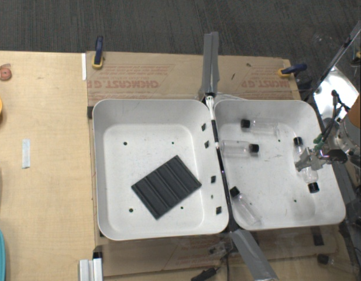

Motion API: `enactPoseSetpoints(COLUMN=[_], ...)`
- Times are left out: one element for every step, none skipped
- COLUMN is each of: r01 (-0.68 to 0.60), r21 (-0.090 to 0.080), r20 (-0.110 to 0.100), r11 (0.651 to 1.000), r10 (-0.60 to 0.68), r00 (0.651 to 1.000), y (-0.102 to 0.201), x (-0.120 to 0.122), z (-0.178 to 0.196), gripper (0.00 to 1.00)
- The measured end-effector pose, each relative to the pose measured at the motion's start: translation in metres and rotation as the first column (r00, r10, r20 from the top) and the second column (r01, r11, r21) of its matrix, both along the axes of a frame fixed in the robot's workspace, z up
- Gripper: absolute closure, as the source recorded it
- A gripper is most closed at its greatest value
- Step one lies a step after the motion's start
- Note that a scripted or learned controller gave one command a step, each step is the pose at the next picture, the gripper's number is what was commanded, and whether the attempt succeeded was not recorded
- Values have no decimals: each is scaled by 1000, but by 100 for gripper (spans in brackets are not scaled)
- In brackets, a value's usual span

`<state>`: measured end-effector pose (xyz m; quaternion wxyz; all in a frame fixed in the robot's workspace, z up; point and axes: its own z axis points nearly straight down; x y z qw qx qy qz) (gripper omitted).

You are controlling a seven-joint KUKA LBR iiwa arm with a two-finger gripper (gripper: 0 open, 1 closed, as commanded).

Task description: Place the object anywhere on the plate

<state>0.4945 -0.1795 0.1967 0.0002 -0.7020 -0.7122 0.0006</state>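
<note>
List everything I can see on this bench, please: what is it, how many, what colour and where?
Shallow white plastic bins: two, white, side by side on the bench.
Dark grey ribbed rectangular plate: one, lying at a slant in the left bin.
Clear plastic vials with black caps: about five, scattered in the right bin.
Brown cardboard sheet: one, under both bins.
Blue and yellow clamps: two, on the cardboard's far edge.
Light wooden bench top: one, left of the bins.
Two-finger gripper: one, metallic, over the right bin's right side, beside a vial.
</note>
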Motion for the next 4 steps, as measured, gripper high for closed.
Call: enactPoseSetpoints(r01=[-126,-382,-264,-355], r21=[-1,1,0,0], r20=[-1,-1,-3,-4], r11=[992,924,965,935], r10=[126,382,264,355], r00=[992,924,965,935], y=[47,114,187,259], x=[83,24,-3,11], z=[-3,59,46,11], gripper=[100,100,100,100])
